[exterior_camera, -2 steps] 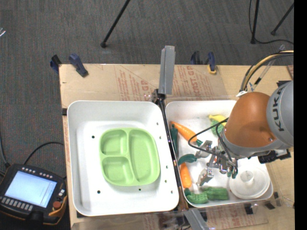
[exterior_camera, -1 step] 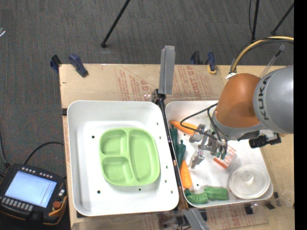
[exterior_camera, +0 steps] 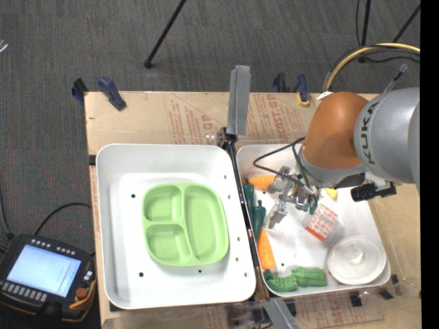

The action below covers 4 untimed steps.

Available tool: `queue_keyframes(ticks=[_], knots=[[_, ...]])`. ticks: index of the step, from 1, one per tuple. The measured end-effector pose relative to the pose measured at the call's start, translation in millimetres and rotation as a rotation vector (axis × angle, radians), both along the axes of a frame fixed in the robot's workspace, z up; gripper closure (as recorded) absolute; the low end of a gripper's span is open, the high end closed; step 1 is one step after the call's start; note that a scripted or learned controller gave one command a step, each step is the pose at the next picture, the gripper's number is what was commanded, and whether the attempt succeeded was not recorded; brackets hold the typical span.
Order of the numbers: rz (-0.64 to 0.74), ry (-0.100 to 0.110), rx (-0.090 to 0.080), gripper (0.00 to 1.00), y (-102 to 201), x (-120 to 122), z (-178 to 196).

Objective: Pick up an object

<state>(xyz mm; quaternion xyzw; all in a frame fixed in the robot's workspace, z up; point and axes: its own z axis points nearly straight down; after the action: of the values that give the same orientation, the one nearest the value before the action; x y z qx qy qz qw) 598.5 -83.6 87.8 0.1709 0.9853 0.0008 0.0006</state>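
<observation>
**Pincer low over a crowded right bin**

The arm (exterior_camera: 357, 139) reaches in from the right and bends down into the right bin (exterior_camera: 370, 214), so the pincer (exterior_camera: 282, 204) hangs low over that bin's left half, where most of the loose things lie. That fits the task: any one of them would do. Whether the pincer is spread or pressed together I cannot tell; its metal parts blur into cables and brackets, and nothing is plainly seen pinched in it.

Candidates lie close by. An orange carrot (exterior_camera: 261, 181) lies just beside the pincer at the upper left, a dark green piece (exterior_camera: 257, 214) lies along the bin's left wall, and a second carrot (exterior_camera: 266, 248) lies further down the same wall. A small red and white packet (exterior_camera: 323, 223) sits just to the right of the pincer, a white round lid (exterior_camera: 354, 258) rests in the lower right corner, and a green toy (exterior_camera: 299, 278) lies along the bottom wall.

The wall between the bins probably crowds any grasp on the green piece or the lower carrot.

The left bin (exterior_camera: 110, 184) holds a green divided plate (exterior_camera: 185, 223), well apart from the pincer. Both bins rest on the table (exterior_camera: 158, 115).
</observation>
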Motion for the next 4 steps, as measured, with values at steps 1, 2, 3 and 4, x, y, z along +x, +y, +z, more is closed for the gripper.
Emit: queue_keyframes(ticks=[1,2,3,4], knots=[[0.0,0.002,-0.003,0.0,-73.4,-64.3,-0.5],[0.007,0.0,0.0,1.0,-69.7,-62.4,9.2],[0.314,-0.005,-0.003,1.0,-113.4,-34.4,106.4],[0.553,-0.013,-0.006,1.0,-125.5,-6.6,9.2]])
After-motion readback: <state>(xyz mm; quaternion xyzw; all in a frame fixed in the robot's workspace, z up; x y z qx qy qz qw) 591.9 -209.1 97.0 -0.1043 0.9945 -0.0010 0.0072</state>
